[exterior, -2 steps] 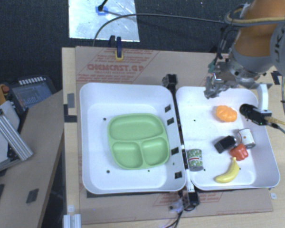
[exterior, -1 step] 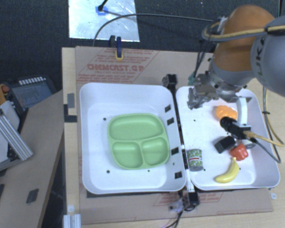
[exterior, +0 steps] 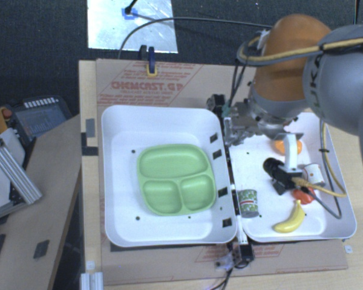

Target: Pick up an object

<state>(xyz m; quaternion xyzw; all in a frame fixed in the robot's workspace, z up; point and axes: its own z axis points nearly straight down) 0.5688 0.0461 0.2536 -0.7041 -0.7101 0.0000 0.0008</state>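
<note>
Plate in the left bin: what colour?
The plate is pale green, seen plainly in the camera view.

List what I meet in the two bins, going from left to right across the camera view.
green plate → can → banana

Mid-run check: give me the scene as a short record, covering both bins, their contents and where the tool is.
left bin: green divided plate
right bin: small can, banana, orange object, red object partly hidden
tool: over the right bin's far left corner, beside the divider
grasp: cannot tell from this view
</note>
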